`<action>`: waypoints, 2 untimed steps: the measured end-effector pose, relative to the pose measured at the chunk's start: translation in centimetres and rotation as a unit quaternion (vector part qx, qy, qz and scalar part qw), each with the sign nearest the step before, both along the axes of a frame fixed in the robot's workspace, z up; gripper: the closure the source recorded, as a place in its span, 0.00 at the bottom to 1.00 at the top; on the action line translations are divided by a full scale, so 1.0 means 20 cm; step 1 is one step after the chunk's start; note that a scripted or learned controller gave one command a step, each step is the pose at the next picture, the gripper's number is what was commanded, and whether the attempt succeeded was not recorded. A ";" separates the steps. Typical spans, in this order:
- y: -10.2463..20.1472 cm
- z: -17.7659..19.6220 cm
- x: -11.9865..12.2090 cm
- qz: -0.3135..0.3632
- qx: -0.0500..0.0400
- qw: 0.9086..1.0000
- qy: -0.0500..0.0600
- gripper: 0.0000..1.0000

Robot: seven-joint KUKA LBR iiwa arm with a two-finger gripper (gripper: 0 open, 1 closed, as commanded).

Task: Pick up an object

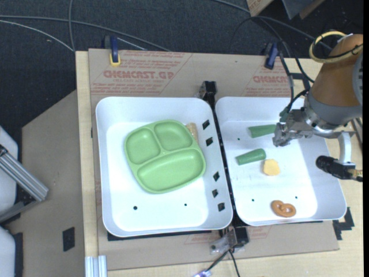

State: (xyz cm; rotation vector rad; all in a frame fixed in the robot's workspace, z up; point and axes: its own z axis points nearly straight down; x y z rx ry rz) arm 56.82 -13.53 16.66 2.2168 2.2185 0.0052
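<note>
My gripper [282,138] hangs over the upper part of the right bin [305,209], just right of a flat green piece [260,131]. Below and left of it lies a green cylinder [251,156]. A small yellow lump [271,167] rests beside that cylinder, and an orange pretzel [283,208] lies near the bin's front edge. From this angle the fingertips are too small and dark to read.
The left bin [115,212] holds a green divided plate [165,156], with a small tan object [192,131] at its upper right edge. A black divider with clips [214,154] runs between the bins. Blue clamps [115,51] hold the cardboard at the back.
</note>
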 end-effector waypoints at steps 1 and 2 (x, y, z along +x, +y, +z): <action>0.02 0.22 0.01 0.000 0.000 1.000 0.000 1.00; 0.02 0.39 0.01 0.000 0.000 1.000 0.000 1.00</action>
